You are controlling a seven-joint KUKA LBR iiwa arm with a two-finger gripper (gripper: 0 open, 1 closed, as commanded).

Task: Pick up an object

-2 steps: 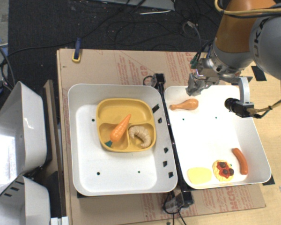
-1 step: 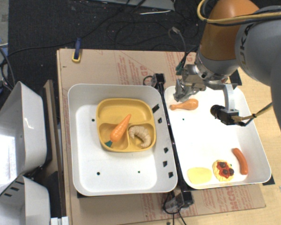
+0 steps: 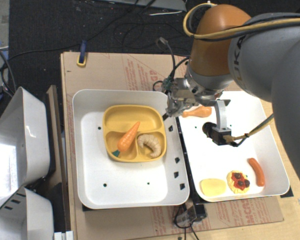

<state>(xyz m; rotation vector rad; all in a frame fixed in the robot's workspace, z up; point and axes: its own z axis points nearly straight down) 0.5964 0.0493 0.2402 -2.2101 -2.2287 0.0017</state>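
You've got the gripper (image 3: 177, 104) hanging over the seam between the two bins, right by the top corner of the yellow divided plate (image 3: 155, 115), and honestly I can't tell how the claw is set from this angle, the wrist hides it. Closest pickable thing looks like the orange piece (image 3: 197, 112) lying in the right bin (image 3: 270, 149) just beside the tool, partly tucked under the arm. Biggest risk I'd guess: you come down on the bin walls or the plate rim instead of on an object, since the tool sits right above that divider. The loose cables near the wrist could snag too. Other stuff around: a carrot (image 3: 129, 136) and a shrimp (image 3: 151, 145) on the plate in the left bin (image 3: 90, 184), then a sausage (image 3: 256, 171), a little pizza (image 3: 238, 182) and a pale yellow disc (image 3: 213, 186) near the front of the right bin, all well clear of the tool.
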